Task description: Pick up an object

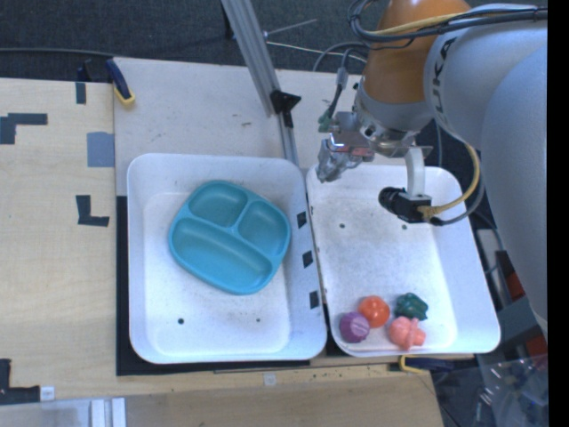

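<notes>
Toys (387, 318) are clustered at the right bin's (462, 238) near edge, judged light, smooth and best pinched across the middle, while nothing is held by the gripper (331, 165).

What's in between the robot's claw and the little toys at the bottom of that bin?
Nothing: in the camera view, bare white bin floor stretches from the gripper down to the orange toy and its neighbours.

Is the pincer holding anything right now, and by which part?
Nothing shows between the pincer tips; it hangs at the right bin's far left corner, apart from the small toys at the near edge.
</notes>
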`<state>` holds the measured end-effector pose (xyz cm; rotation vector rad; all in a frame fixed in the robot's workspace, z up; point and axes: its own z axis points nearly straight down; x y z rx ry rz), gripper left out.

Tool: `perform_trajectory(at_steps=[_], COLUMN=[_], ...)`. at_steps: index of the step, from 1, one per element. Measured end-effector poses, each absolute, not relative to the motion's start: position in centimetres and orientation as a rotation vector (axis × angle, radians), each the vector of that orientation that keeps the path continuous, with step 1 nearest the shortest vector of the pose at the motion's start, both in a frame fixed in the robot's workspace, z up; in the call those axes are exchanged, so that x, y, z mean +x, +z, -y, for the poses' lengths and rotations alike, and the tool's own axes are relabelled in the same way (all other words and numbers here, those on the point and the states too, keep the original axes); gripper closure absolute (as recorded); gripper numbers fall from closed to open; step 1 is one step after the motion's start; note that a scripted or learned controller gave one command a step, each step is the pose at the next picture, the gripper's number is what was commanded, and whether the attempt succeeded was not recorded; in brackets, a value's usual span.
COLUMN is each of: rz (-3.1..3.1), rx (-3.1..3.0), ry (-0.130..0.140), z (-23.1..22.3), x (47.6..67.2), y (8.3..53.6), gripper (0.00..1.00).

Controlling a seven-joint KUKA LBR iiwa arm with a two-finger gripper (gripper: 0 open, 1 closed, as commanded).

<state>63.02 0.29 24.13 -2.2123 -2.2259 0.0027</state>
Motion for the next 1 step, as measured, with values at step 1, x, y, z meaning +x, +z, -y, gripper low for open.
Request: perform_trajectory(at_steps=[1], rz=[2.228], rx=[-2.211], ry=[-0.001], z=[-6.44], x=[62.63], y=[24.20], gripper=[1.00])
